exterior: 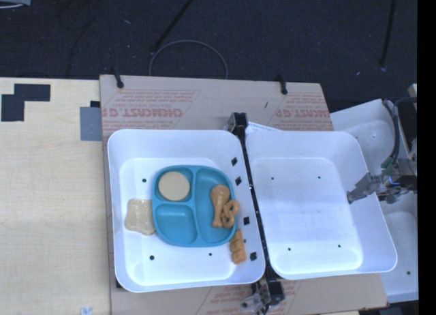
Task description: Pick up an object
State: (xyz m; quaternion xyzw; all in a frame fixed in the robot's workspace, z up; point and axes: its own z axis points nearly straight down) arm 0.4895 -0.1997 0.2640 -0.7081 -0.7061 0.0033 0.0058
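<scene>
This looks like a robotics lab rather than anyone's home: two shallow white bins [310, 208] sit side by side on a brown board [211, 106] with printed lettering, clamped over a pale wooden bench [51, 198]. Behind it the floor is dark carpet [286, 20] with loose cables [187, 51] and thin stand legs trailing across it. The left bin holds a blue divided tray [178, 225] with toy-like food pieces, the sort of props set out for machine trials.
</scene>
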